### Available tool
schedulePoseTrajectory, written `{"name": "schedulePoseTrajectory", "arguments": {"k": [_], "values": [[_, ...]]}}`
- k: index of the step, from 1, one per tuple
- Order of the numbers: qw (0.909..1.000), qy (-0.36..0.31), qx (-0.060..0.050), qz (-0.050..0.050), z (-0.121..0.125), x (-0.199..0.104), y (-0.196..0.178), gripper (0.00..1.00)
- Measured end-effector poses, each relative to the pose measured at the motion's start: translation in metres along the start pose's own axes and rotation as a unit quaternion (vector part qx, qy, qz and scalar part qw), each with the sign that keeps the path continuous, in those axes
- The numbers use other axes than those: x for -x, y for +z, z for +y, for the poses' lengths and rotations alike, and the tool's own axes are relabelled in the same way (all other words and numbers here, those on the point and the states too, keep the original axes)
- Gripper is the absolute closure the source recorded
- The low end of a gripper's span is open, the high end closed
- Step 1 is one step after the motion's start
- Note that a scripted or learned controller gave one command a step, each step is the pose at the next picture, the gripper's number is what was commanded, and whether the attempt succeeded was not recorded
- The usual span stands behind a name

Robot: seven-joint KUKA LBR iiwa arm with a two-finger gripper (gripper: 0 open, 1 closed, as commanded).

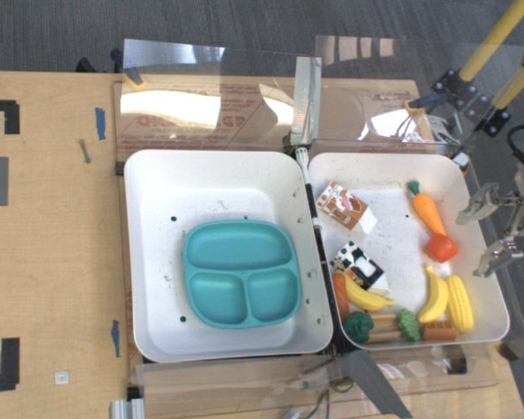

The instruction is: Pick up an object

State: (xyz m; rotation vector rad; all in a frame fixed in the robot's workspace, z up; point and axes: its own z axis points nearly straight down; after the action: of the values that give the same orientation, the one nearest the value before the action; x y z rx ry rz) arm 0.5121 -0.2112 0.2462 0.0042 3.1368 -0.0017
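Carrot [430, 216] lies near the right bin's [393, 160] right wall, long axis front-to-back, green top toward back. Gripper state: cannot tell.

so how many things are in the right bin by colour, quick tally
orange: 2, carrot and a piece at the bin's left wall
yellow: 3, two bananas and corn
red: 1, tomato
green: 2, broccoli pieces
brown and white: 1, carton
black and white: 1, toy
total: 10
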Motion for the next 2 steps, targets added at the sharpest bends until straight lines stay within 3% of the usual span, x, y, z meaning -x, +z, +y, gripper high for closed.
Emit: {"name": "schedulePoseTrajectory", "arguments": {"k": [1, 2], "values": [[0.9999, -0.012, 0.002, 0.004, -0.012, -0.034, 0.098, 0.00], [0.9996, -0.027, -0.001, -0.002, -0.011, -0.027, 0.149, 0.00]]}}
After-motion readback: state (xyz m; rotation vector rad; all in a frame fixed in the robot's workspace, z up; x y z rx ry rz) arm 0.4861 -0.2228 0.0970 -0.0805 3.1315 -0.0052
